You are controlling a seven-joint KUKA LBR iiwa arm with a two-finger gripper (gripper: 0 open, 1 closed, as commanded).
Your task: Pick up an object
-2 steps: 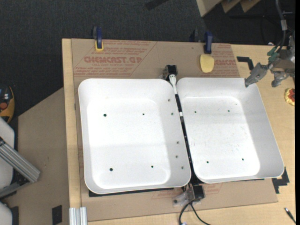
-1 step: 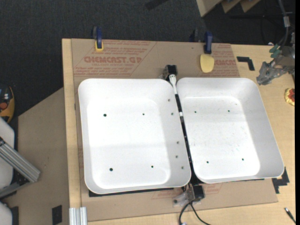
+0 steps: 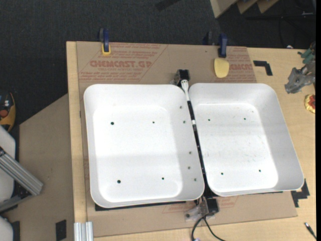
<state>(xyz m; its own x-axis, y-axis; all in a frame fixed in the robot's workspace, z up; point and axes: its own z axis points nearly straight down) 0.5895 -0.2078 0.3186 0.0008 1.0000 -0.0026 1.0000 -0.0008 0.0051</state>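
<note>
Two shallow white bins lie side by side on a brown board. The left bin (image 3: pixel 95 134) and the right bin (image 3: pixel 281 134) show only white floors with a few small dark dots. On the bench right of the right bin rests a small grey thing (image 3: pixel 300 78), too small to identify. Just below it, at the frame's edge, lies a red and yellow item (image 3: pixel 310 102). A pale yellow lump (image 3: pixel 221 68) sits on the board just beyond the right bin's far rim.
Blue clamps (image 3: pixel 104 35) (image 3: pixel 222 42) pin the board's far edge. A black bracket with a cable (image 3: pixel 183 77) runs along the seam between the bins, and another fitting (image 3: pixel 206 208) sits at its near end. Metal framing (image 3: pixel 20 174) stands at the left.
</note>
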